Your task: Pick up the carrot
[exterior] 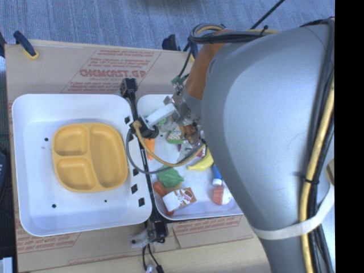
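Running this one remotely, and the arm (267,124) is parked right over the right bin (149,104), so the view is pretty cluttered. The gripper (181,124) sits low in that bin's upper half; whether it's released or clenched I can't tell, the wrist hides that.

The carrot (149,147), I think, is the orange sliver by the bin's left wall, just beside the looping cable (136,152). To grab it cleanly I'd come straight down, line the grip across its narrow width, and stay off the wall and cable. The green leafy piece (169,178) and banana (200,164) sit near enough to snag.

Readable text: the cardboard (85,67) says "CHEMCAST GP". The small packet (181,198) is too blurry.
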`<state>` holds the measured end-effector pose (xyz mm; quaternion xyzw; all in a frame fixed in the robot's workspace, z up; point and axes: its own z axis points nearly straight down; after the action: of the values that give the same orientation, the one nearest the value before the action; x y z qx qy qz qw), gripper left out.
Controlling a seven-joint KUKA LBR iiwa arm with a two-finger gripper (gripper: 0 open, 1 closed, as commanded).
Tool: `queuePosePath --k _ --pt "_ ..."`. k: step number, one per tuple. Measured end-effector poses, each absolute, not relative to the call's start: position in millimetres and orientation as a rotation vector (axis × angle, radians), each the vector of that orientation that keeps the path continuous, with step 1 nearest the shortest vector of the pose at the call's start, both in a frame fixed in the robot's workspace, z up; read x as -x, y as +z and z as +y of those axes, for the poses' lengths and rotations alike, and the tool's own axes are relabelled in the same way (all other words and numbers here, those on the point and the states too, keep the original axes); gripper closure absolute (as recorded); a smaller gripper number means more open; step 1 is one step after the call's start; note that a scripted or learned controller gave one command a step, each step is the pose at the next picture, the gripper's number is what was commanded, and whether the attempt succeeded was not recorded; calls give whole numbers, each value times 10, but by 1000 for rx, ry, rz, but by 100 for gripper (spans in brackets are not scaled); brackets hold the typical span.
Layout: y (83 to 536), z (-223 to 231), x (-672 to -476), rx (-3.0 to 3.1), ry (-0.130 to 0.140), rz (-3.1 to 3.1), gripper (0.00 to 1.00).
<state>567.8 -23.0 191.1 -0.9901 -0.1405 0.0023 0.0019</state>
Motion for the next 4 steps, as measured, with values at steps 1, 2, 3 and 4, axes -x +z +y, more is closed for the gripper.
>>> queuePosePath --k 1,2,3,4 --pt "1910 26 -5716 3122 7 -341 0" --pt "1908 -548 -5400 3121 12 -322 0" --pt "1911 -155 -5607 3096 7 -509 0" --pt "1908 -226 -5492 3120 13 -325 0"
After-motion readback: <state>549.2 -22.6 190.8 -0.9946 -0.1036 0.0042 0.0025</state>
